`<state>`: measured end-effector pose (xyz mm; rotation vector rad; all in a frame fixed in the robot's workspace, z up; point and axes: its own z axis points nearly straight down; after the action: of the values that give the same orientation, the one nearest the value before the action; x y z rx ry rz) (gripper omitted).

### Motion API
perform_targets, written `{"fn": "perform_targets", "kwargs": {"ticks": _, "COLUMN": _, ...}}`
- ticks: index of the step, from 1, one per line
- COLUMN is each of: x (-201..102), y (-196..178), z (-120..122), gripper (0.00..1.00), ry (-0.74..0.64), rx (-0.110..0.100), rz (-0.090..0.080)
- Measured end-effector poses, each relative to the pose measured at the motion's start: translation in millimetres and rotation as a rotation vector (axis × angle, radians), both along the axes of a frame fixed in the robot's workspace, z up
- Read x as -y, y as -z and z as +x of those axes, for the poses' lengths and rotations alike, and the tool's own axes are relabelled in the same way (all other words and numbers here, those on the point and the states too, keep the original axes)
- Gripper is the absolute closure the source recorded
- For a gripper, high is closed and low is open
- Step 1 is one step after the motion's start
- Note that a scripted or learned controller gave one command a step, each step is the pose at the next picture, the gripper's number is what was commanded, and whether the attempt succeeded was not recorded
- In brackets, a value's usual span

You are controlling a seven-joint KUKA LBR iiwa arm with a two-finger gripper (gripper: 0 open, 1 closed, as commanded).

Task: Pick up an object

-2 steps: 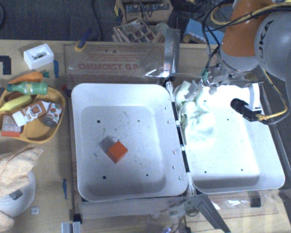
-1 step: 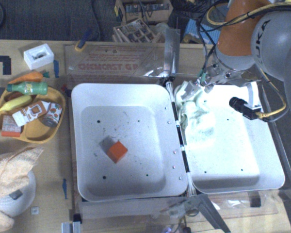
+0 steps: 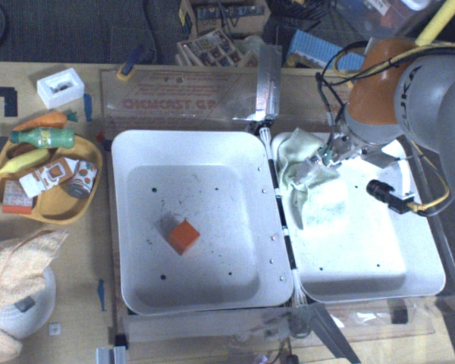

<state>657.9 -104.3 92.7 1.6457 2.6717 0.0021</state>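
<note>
Bins number two, both shallow and white, set side by side on the bench: the left bin [image 3: 136,158] and the right bin [image 3: 409,271]. One orange block [image 3: 185,236] lies in the left bin, a little left of its middle, a small cube with a darker shaded side and a grey shadow beside it; nothing touches it. One pale cloth [image 3: 297,164] lies crumpled in the upper left corner of the right bin, whitish with a green tinge, a fold trailing down along the bin's left wall. One arm [image 3: 432,97], grey with an orange band, reaches in from the right, and its gripper [image 3: 332,155] is down at the cloth's right edge; whether it is apart, together or clamped on the cloth cannot be told. A black cable [image 3: 349,59] loops by the wrist. To the far left sits one yellow bowl [image 3: 45,203] holding a green bottle [image 3: 44,137], a banana [image 3: 19,161] and small packets. Behind the bins lies a clear lid [image 3: 174,101] with red lettering, too faint to read.
</note>
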Motion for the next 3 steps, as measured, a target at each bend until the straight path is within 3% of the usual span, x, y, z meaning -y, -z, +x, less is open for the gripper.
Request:
{"fn": "perform_targets", "kwargs": {"ticks": 1, "x": 1.5, "y": -6.9, "z": 0.5, "gripper": 1.00, "ry": 0.004, "rx": 0.001, "rz": 0.000}}
{"fn": "perform_targets", "kwargs": {"ticks": 2, "x": -31.0, "y": -95.2, "z": 9.7, "gripper": 1.00, "ry": 0.162, "rx": -0.005, "rz": 0.000}}
{"fn": "perform_targets", "kwargs": {"ticks": 3, "x": 2.6, "y": -115.0, "z": 10.0, "gripper": 1.00, "ry": -0.344, "rx": -0.001, "rz": -0.001}}
